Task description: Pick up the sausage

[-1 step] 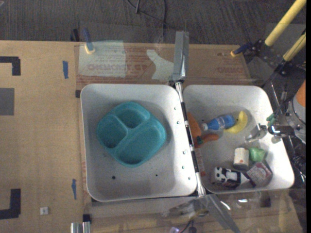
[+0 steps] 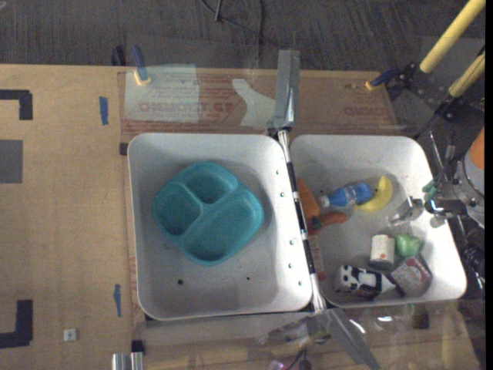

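Observation:
The sausage [image 2: 333,220], a short reddish-brown piece, lies flat in the right bin [image 2: 362,154] near its left wall. An orange carrot-like piece [image 2: 307,198] lies just up and left of it. My gripper [image 2: 422,212] hangs over the right side of that bin, well to the right of the sausage and apart from it. It is open, with nothing between its fingers. The arm's orange band [image 2: 479,151] shows at the right edge.
The right bin also holds a blue bottle [image 2: 347,195], a banana [image 2: 378,196], a white can [image 2: 381,249], a green piece [image 2: 407,244], a cow-patterned toy [image 2: 359,278] and a packet [image 2: 413,274]. A teal divided plate [image 2: 206,211] lies in the left bin [image 2: 154,284].

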`<state>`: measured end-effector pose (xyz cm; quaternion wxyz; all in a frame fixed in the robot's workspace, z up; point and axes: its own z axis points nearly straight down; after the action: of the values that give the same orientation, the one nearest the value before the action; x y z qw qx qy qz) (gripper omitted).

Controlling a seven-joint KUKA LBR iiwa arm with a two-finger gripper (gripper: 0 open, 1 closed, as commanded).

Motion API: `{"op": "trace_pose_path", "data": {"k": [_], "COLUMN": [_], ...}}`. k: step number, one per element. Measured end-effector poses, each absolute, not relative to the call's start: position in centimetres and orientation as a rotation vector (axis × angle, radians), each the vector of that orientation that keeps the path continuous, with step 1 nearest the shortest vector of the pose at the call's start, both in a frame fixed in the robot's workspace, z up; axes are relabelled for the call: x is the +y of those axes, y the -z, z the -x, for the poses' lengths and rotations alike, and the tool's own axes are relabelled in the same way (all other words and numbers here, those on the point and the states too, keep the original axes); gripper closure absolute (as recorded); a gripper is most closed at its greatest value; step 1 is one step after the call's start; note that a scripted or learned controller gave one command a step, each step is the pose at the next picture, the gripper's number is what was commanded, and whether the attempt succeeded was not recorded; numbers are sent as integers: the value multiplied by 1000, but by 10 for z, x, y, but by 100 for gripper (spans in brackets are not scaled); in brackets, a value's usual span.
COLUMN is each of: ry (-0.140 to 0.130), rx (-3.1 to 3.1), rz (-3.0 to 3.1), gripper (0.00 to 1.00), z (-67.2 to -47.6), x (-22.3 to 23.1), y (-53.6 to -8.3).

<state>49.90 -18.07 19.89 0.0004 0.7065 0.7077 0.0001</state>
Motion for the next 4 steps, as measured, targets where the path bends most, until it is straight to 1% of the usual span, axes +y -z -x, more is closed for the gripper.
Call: {"op": "trace_pose_path", "data": {"k": [1, 2, 3, 4], "ry": [4, -14, -15, 1], "rx": [1561, 1340, 1342, 1568], "rz": [-2731, -2838, -2837, -2723], "gripper": [0, 0, 100, 100], "z": [-509, -549, -549, -517], "x": [-96, -93, -92, -50], "y": [-139, -106, -116, -184]}}
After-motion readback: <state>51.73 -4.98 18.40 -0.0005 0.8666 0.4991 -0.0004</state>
